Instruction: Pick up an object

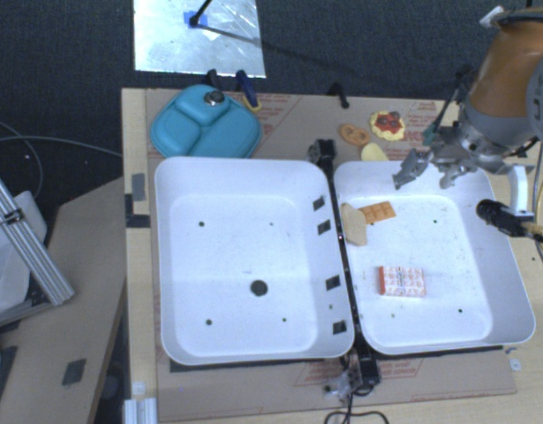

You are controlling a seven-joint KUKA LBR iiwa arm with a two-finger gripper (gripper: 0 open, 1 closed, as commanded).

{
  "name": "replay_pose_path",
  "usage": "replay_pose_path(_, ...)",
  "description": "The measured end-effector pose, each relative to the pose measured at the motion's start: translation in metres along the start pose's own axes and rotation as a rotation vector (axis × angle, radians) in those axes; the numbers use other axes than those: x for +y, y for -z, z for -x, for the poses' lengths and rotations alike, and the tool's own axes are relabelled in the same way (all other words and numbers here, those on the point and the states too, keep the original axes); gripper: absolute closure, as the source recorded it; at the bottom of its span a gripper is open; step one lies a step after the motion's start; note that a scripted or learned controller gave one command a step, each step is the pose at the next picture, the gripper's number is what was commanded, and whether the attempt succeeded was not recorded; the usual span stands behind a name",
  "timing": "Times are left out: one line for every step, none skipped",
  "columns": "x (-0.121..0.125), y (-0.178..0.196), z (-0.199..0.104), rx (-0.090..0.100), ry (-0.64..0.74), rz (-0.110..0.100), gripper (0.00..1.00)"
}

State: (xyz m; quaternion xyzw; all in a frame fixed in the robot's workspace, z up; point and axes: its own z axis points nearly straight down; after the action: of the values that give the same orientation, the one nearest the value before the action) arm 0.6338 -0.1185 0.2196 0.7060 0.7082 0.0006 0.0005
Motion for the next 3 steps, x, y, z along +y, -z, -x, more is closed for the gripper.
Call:
replay_pose_path(-0.054, -0.106, 0.047, 0.000, -0.008, -0.012, 0.00)
replay_pose_path(0.022, -0.030, -0.106, 0.003, 0.014, 0.013, 0.00)
replay_pose_path(0.019, -0.023, -0.096, 0.000, 0.002, 0.005, 1.00)
